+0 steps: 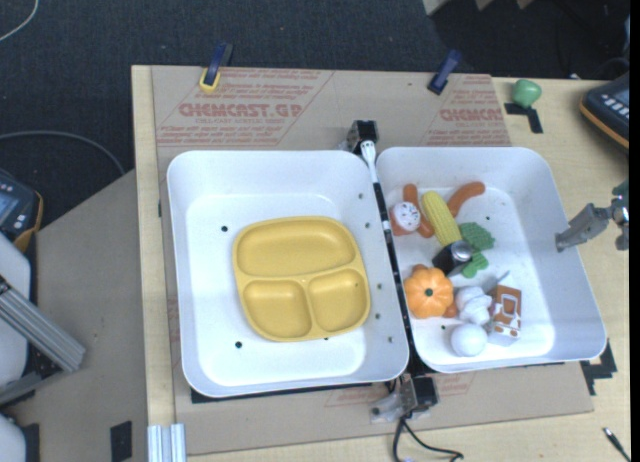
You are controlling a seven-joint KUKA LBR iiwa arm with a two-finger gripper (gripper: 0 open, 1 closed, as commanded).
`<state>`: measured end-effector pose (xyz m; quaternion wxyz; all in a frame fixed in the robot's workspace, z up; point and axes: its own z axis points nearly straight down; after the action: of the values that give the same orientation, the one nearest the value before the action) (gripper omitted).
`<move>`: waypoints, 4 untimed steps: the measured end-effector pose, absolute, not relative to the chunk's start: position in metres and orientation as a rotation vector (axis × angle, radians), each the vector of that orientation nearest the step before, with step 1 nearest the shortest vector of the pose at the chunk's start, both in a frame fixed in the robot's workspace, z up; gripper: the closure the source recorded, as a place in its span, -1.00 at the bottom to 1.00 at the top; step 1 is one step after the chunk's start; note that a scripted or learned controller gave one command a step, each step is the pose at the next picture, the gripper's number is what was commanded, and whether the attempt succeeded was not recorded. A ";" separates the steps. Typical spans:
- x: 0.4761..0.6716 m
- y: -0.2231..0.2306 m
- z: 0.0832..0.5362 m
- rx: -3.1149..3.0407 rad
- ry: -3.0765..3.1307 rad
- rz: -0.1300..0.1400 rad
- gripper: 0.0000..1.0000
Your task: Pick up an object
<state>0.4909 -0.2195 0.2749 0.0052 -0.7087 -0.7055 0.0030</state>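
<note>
The right bin (560, 280) holds a heap of toy food. An orange pumpkin (430, 292) lies near its left wall. Behind it are a yellow corn cob (439, 216), an orange sausage (466, 195) and a small round white clock face (405, 216). A green leafy piece (476, 240) and a dark can (455, 256) sit in the middle. White round pieces (467, 338) and a brown-and-white item (506, 312) lie toward the front. My grey gripper (574, 235) hangs over the bin's right rim, apart from all the toys, with nothing seen in it.
The left bin (200, 280) holds a yellow divided plate (298, 277). A black clamp (362, 136) sits where the bins meet at the back. A green ball (526, 91) lies on the bench behind the right bin. Cardboard surrounds both bins.
</note>
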 end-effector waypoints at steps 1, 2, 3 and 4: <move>0.493 -0.219 0.281 -2.222 -2.222 0.000 -1.00; 0.493 -0.215 0.238 -2.218 -2.218 0.003 -1.00; 0.489 -0.221 0.193 -2.219 -2.216 0.003 -1.00; 0.489 -0.220 0.129 -2.217 -2.216 0.004 -1.00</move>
<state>0.4887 -0.2203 0.1286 0.0037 -0.7073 -0.7069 0.0011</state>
